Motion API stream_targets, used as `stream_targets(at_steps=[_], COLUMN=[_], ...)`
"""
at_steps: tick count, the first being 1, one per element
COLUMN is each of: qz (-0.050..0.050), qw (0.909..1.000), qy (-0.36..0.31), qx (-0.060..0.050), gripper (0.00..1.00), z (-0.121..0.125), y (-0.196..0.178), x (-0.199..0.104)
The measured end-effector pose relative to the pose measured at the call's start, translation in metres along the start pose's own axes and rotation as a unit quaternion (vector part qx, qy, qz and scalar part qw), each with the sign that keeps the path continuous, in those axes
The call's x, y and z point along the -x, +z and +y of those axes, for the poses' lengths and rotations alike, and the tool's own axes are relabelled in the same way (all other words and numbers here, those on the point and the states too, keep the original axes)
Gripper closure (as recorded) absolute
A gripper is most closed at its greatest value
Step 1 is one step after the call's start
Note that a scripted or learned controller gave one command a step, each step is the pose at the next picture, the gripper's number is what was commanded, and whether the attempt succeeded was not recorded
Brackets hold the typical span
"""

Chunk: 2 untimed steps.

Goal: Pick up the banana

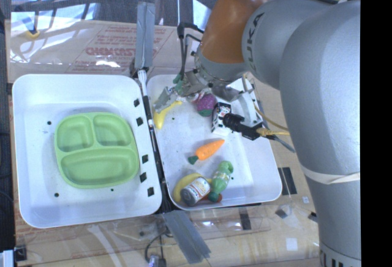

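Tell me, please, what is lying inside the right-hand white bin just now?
The right bin holds a banana beside the gripper, a purple item, a carrot, a green bottle and a jar lying over something yellow. The arm covers the bin's far corner.

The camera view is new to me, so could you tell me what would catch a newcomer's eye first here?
The big grey arm with its orange band fills the right side, reaching down into the right bin. Its gripper is at that bin's upper left corner, right by the yellow banana. In the left bin lies a bright green divided plate, while an orange carrot lies mid-bin on the right.
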<state>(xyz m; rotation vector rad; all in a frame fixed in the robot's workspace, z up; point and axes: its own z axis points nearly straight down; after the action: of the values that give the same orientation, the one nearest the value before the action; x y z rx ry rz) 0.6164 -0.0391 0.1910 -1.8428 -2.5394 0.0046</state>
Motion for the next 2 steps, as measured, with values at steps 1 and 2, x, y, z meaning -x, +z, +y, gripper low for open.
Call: stream_targets(at_steps=[1, 2], qz=[-0.001, 0.000], qw=[1.0000, 0.9996], qy=[-0.009, -0.028], qx=[0.002, 0.000], gripper=[0.00, 0.00], z=[0.023, 0.001], y=[-0.001, 0.000], x=[0.008, -0.003])
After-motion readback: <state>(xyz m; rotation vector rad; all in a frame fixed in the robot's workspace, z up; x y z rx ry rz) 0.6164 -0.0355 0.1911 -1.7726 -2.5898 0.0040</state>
